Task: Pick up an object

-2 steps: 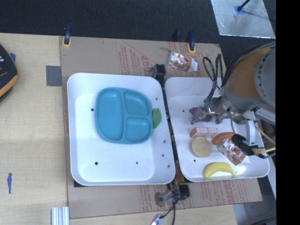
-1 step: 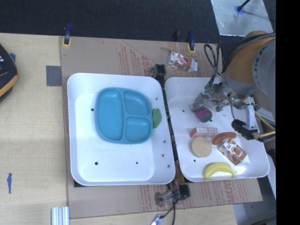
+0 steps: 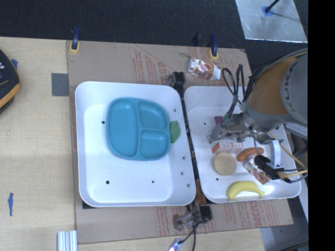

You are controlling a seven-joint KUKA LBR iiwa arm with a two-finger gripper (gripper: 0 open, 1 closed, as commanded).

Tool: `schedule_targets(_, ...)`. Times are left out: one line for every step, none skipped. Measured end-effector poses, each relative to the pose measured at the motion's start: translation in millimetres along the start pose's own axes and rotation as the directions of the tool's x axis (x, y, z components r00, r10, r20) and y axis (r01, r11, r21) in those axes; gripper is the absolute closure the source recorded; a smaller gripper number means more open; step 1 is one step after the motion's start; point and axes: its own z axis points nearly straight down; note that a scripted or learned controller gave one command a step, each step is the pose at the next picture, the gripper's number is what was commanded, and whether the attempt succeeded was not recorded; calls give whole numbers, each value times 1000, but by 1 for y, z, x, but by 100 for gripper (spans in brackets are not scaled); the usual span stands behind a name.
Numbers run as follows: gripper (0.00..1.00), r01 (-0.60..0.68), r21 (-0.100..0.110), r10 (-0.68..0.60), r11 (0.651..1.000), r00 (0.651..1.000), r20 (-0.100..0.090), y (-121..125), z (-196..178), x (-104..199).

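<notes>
1. Camera view, upper right of the frame: the grey arm with its orange band [image 3: 275,90] reaches in and hangs over the right-hand shallow white bin [image 3: 201,101]; it is the bulkiest thing here and hides that bin's upper right corner.
2. Left of centre lies the left-hand shallow white bin [image 3: 89,187], bearing a sky-blue plastic plate with three compartments [image 3: 138,128] and a small green leaf-like piece [image 3: 175,131] touching the plate's right rim.
3. The gripper [image 3: 226,130] sits low in the right-hand bin, just above the food pieces; whether its jaws are released or clenched I cannot tell, and nothing is visibly gripped.
4. Candidates for picking lie in the lower half of that bin: a round beige biscuit-like disc [image 3: 224,163], a yellow toy banana [image 3: 245,190] by the bottom wall, and an orange-red toy sausage [image 3: 249,153] beside the disc.
5. Judged step: the approach to a grasp, with no lift made. The next move calls for settling squarely over one piece and closing on it.
6. Room is tight: the pieces crowd together, the banana hugs the wall, and cables [image 3: 233,82] trail near the wrist. The disc looks to have the most open room around it.
</notes>
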Motion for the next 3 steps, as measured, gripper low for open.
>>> schedule_targets(0, -1, -2, 1, 1000, 1000, -1, 30, -1, -4)
schedule_targets(0, -2, -4, 2, 1000, 1000, 0, 63, -44, -75)
schedule_targets(0, -1, 0, 1, 1000, 1000, -1, 67, 0, -91)
